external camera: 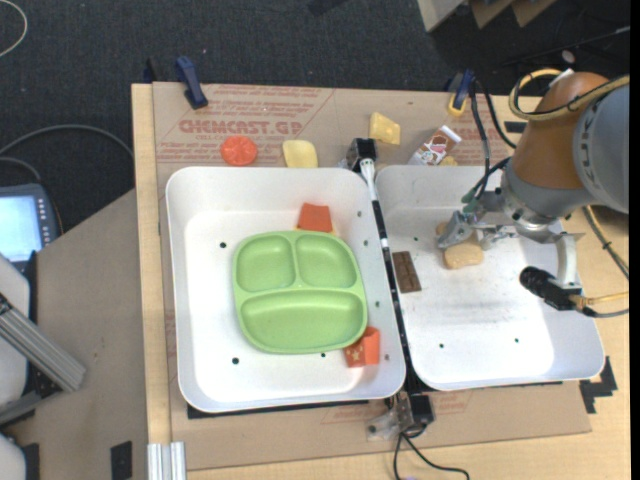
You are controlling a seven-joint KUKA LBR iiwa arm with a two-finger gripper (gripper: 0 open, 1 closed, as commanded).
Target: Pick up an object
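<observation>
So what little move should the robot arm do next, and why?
Probably a small dip straight down, then a close. The pincer sits in the right bin, just above and touching the tan lump, the thing closest to it. The brown block lies further off by the bin's left wall. Whether the lump is already between the fingers is hard to tell from this angle.
</observation>
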